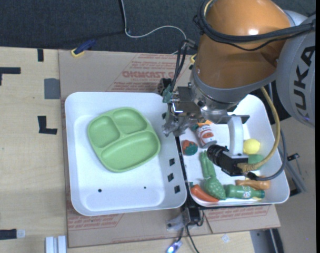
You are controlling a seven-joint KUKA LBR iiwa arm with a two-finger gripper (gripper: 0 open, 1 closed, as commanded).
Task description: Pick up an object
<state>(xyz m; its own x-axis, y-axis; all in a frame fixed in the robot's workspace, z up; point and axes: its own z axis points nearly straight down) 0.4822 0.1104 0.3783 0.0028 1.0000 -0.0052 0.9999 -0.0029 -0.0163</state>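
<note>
Camera view: my gripper [177,121] hung over the inner edge of the right bin [269,121].
Grip: I could not tell its state.
Objects: small bottle [206,134], teal piece [190,148], yellow ball [251,146] just right of me.
Left of me: green divided plate [123,138] in left bin [83,191].

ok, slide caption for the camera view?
KUKA arm over the right bin of toy food; green divided plate in the left bin.

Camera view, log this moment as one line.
arm over right bin | claw near bins' shared edge | green divided plate in left bin | no object seen held
</note>
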